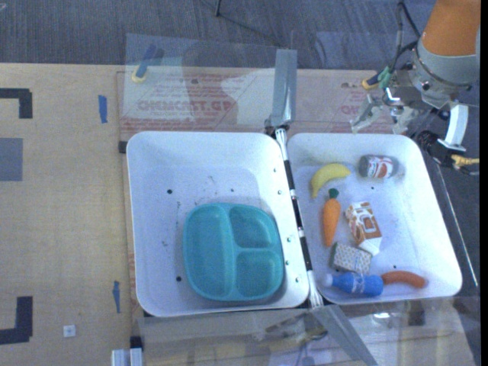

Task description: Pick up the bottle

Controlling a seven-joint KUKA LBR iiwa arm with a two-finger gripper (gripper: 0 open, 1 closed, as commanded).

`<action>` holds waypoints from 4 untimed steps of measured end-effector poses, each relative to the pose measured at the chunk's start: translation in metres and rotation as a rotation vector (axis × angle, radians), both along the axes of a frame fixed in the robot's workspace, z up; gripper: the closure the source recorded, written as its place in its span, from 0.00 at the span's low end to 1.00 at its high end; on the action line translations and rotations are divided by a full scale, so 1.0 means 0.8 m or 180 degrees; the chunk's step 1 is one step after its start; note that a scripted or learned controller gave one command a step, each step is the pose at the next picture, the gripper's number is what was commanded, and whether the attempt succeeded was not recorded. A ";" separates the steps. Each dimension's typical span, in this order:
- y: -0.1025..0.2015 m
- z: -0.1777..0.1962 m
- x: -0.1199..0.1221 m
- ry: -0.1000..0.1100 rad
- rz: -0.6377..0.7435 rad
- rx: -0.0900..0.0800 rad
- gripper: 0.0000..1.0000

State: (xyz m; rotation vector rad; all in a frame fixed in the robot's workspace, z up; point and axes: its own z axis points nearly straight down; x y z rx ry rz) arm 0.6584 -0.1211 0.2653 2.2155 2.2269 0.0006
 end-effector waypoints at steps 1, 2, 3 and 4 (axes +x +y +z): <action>0.105 -0.074 -0.060 -0.0001 -0.0170 -0.0001 0.00; 0.210 -0.101 -0.078 0.0007 0.0326 0.0002 0.00; 0.331 -0.145 -0.097 0.0012 -0.0040 0.0001 0.00; 0.328 -0.181 -0.225 0.0022 -0.0883 -0.0002 0.00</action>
